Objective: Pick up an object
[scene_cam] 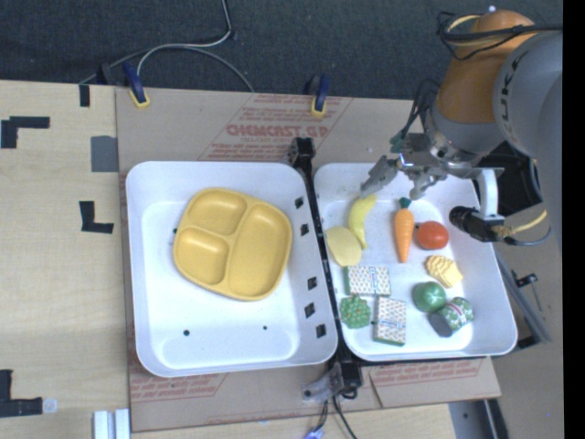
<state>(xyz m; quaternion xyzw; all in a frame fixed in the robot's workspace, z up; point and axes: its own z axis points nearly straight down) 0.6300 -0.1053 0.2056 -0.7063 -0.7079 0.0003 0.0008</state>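
Two bins sit side by side on the bench: the left bin (146, 273) holds a divided plate (232, 242) near its middle, and the right bin (498, 327) holds the toy food. In the right bin a banana (361, 218) lies at the left, just beside a carrot (403, 233), with a tomato (431, 235) to the carrot's right. Nearer the front edge lie two small boxes (368, 281) and (391, 321) and a piece of broccoli (356, 312), while the gripper (399, 176) hangs over the bin's far side above the banana and carrot.
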